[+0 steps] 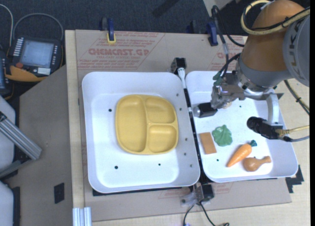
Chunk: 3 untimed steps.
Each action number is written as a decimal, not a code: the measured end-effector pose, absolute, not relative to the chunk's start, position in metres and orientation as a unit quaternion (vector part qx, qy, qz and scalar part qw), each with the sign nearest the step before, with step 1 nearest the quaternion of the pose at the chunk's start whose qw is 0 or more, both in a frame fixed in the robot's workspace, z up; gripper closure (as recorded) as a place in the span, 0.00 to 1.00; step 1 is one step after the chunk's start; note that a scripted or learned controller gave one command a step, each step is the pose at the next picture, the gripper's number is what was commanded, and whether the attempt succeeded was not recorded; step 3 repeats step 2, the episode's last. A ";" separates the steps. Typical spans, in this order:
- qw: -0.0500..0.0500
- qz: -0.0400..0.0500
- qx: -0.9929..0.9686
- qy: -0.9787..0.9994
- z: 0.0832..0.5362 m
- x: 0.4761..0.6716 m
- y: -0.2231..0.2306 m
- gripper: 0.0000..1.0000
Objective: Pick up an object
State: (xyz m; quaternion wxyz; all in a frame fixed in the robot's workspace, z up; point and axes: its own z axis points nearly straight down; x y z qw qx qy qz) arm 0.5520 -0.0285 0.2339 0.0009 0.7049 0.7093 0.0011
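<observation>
Just below the gripper [203, 110] lies the broccoli [222, 135].

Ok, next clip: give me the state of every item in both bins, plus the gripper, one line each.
Yellow divided plate: flat in the left bin, compartments bare.
Green broccoli piece: loose in the right bin.
Orange cracker: flat, beside the broccoli.
Carrot: lying on its side.
Brown drumstick: lying near the front rim.
Gripper: low over the right bin, holding nothing visible.
</observation>
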 end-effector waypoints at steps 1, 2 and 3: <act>0.001 0.002 0.705 0.709 0.240 0.569 0.026 1.00; 0.000 0.001 0.705 0.709 0.219 0.589 0.080 1.00; 0.000 0.001 0.705 0.709 0.219 0.589 0.080 1.00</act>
